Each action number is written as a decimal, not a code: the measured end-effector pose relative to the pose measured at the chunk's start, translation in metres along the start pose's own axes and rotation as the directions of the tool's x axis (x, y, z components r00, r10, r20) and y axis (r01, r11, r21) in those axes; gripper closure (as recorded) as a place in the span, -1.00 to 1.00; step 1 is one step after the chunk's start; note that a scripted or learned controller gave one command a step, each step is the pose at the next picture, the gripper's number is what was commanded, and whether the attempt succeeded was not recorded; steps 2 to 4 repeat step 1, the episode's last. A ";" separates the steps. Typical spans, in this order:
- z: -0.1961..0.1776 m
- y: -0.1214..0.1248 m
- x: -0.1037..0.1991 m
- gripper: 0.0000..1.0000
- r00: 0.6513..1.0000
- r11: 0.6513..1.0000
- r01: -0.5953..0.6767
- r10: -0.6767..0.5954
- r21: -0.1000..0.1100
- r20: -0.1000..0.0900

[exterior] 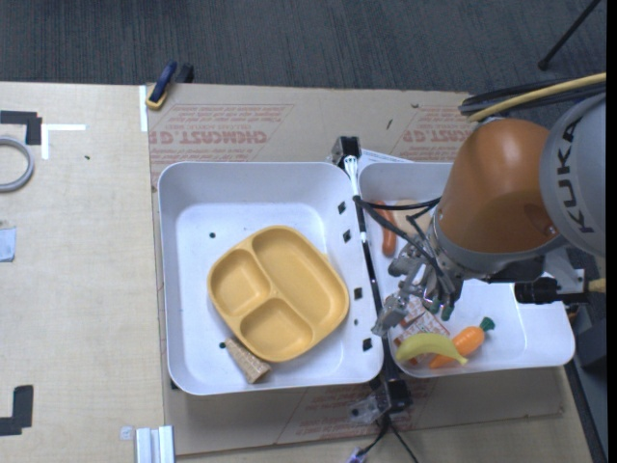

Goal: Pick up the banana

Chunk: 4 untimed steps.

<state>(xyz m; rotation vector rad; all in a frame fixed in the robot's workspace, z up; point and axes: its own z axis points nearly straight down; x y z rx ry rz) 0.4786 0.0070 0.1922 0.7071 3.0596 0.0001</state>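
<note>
Banana (420, 347) lies at the near edge of the right bin (540, 345), touching a carrot (463, 341). My gripper (416, 302) hovers just above it; whether my jaws are spread, I cannot tell.

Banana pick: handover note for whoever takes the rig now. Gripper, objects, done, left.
Gripper: low over the right bin, just above the banana; whether it is open or shut cannot be told, and no banana shows between its parts.
Banana: lying at the right bin's near-left corner, against the toy carrot.
Left bin: yellow divided plate and a small brown block at its near edge.
Done: arm positioned over the banana.
Left: grasp and lift. Watch the carrot crowding the banana.
</note>
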 end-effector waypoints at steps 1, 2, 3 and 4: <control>0.000 0.008 0.004 -1.00 0.907 0.907 0.421 -0.421 -0.001 0.000; 0.000 0.008 0.004 -1.00 0.907 0.907 0.421 -0.421 -0.001 0.000; 0.000 0.008 0.004 -1.00 0.907 0.907 0.421 -0.421 -0.001 0.000; 0.000 0.008 0.004 -1.00 0.907 0.907 0.421 -0.421 -0.001 0.000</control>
